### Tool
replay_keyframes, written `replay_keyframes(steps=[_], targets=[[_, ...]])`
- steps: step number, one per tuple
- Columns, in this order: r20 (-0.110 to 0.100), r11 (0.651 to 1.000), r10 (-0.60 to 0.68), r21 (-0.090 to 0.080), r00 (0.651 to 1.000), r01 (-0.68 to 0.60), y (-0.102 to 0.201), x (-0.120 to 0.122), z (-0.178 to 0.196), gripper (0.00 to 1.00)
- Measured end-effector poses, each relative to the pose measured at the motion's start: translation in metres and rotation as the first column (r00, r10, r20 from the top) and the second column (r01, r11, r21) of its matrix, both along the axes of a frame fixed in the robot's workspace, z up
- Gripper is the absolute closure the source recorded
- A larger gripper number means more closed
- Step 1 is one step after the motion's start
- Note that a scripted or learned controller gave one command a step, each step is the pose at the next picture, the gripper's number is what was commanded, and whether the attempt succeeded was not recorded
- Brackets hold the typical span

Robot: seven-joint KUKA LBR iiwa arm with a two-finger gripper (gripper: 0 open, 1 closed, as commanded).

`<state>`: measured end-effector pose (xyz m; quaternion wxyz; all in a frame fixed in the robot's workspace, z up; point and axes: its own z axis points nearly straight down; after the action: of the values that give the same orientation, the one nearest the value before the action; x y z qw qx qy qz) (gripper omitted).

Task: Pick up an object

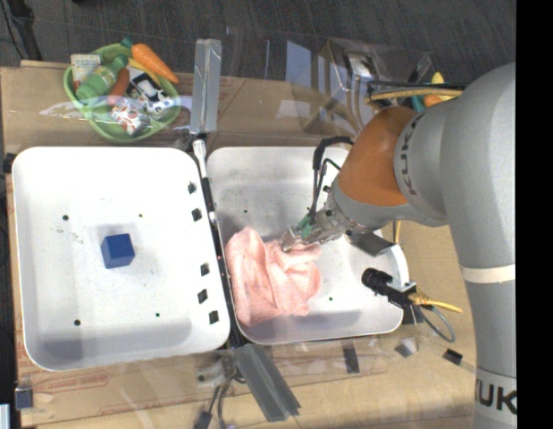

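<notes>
The claw (298, 236) sits low on the pink cloth (272, 275) in the right bin (258, 172), angled to pinch its upper edge; whether it is spread or pressed together I cannot tell

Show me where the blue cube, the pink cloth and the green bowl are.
blue cube (118, 249), camera view, top face.
pink cloth (269, 280), camera view, middle folds.
green bowl (109, 130), camera view, front rim.

Cube (118, 249) in left bin (44, 186); cloth (269, 275) in right bin (258, 172); bowl (124, 92) behind left bin.
</notes>
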<state>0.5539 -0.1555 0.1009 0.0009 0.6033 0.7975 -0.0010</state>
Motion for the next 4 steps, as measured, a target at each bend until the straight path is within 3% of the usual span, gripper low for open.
replay_keyframes(steps=[1,2,3,4], targets=[[0.000,1.000,0.000,-0.001,1.000,0.000,0.000,0.000,0.000,0.00],[-0.002,1.000,0.015,0.001,1.000,-0.015,0.012,0.017,-0.010,0.00],[-0.004,1.000,0.018,0.001,1.000,-0.018,0.012,0.017,-0.001,1.00],[-0.004,1.000,0.018,0.001,1.000,-0.018,0.012,0.017,-0.001,0.00]])
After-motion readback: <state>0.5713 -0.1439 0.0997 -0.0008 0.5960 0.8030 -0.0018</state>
